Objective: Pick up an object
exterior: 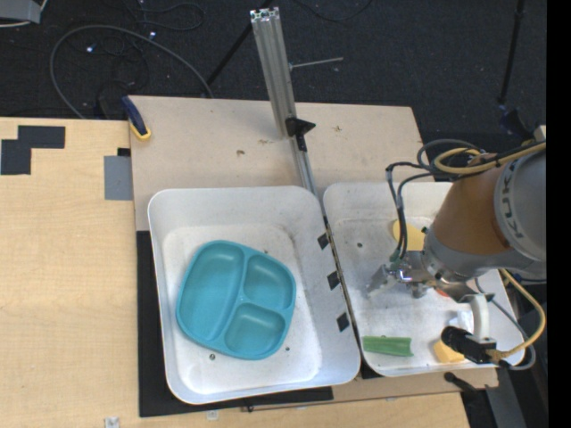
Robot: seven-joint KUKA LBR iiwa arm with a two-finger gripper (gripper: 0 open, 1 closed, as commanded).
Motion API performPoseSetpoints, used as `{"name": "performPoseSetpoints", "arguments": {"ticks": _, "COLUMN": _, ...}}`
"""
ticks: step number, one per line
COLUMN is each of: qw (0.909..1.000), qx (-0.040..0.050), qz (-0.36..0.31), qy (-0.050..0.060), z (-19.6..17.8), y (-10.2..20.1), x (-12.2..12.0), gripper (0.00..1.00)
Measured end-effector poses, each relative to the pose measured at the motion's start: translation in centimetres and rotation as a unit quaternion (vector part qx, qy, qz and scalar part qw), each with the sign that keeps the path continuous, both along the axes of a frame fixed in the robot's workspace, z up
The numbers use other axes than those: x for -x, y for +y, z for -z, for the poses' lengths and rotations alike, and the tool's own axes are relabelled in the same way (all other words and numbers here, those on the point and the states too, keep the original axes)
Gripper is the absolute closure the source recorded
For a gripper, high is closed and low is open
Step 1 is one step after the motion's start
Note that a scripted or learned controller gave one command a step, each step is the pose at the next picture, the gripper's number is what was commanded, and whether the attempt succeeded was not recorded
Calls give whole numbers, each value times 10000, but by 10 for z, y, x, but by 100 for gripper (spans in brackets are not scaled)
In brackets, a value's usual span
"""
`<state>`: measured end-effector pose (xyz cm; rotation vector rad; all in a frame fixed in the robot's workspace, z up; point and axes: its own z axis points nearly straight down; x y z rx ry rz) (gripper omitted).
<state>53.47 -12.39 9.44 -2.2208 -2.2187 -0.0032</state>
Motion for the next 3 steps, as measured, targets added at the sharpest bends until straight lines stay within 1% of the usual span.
{"name": "performPoseSetpoints", "arguments": {"ticks": 1, "qw": 10000, "qx": -33, "qz": 14, "qy": -41, "z": -12, "y": 3, "x": -3, "gripper": 100}}
{"name": "performPoseSetpoints", "arguments": {"ticks": 2, "qw": 10000, "qx": 22, "qz": -8, "qy": -18, "z": -70, "y": -3, "x": -11, "gripper": 100}}
{"name": "performPoseSetpoints", "arguments": {"ticks": 3, "qw": 10000, "qx": 19, "qz": -12, "qy": -21, "z": -133, "y": -2, "x": -14, "gripper": 100}}
